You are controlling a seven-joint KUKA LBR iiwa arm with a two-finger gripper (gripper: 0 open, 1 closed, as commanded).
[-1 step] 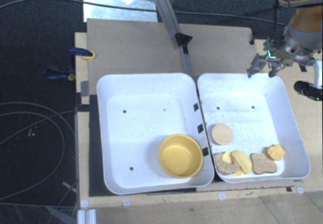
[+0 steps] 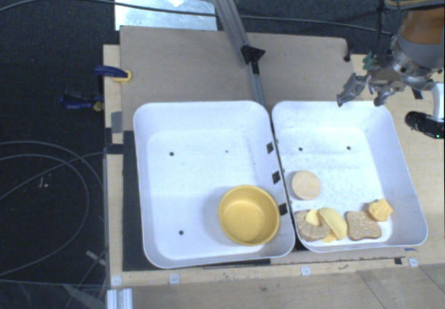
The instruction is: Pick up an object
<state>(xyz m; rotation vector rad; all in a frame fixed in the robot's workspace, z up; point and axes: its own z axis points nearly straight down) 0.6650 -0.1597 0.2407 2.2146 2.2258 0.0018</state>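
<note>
Camera view: you are looking down at a slant on two shallow white bins set side by side on the bench [image 2: 306, 57], with the arm [image 2: 424, 19] entering at your upper right.

Tool: the tool [image 2: 365, 92] hangs over the far rim of the right bin [image 2: 396, 140], near its back right corner. Its two fingers stand apart, with nothing between them — one finger [image 2: 345, 95] points down and to the left of the picture, the other sits just right of it.

Left bin: the left bin [image 2: 160, 140] carries a yellow bowl [image 2: 249, 214] in its near right corner, upright, mouth up, close to the wall shared with the right bin.

Right bin, near end: you have a cluster of food pieces along the near wall, well apart from the tool.

Round cracker: a pale round disc [image 2: 305, 185] lies flat, just beside the dividing wall, a little farther back than the other pieces.

Banana piece: a yellow elongated piece [image 2: 332, 223] lies with its long axis running from far-left to near-right, resting against a brown biscuit [image 2: 311, 230].

Toast: a brown toast slice [image 2: 363, 225] lies flat just right of the yellow elongated piece, its broader edge toward the near wall.

Small yellow piece: a small orange-yellow chunk [image 2: 379, 210] sits beside the toast slice on its right — you cannot tell its shape or heading at this size.

Beyond the bench: blue clamps [image 2: 104, 85] grip the bench's left edge, and a grey pole [image 2: 229, 8] slants across the top.
</note>
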